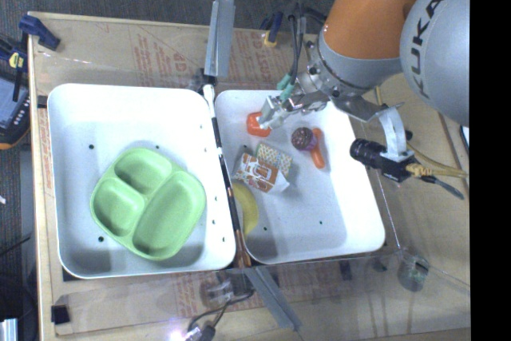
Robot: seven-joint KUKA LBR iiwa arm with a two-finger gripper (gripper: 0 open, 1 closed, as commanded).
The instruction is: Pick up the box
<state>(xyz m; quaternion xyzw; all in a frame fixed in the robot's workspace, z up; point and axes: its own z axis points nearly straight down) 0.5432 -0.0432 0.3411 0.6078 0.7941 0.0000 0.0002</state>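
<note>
The arm is reaching in from the right, its orange band hanging over the back of the right bin. The gripper is sitting low in that bin's back left part, right against a small orange thing; it is touching or almost touching it, and I cannot tell which. Whether the jaws are apart or together I cannot tell either; the wrist and its cables are crowding the spot.

The box, a small printed carton in orange, white and brown, is lying flat in the right bin, near its left wall, just in front of the gripper and apart from it. Nothing is lifting it. A yellow banana-like thing is lying just in front of the box, along the left wall. To the right of the box, a dark round piece is resting beside an orange carrot-like stick.

In the left bin, a green divided plate is sitting toward the front.
</note>
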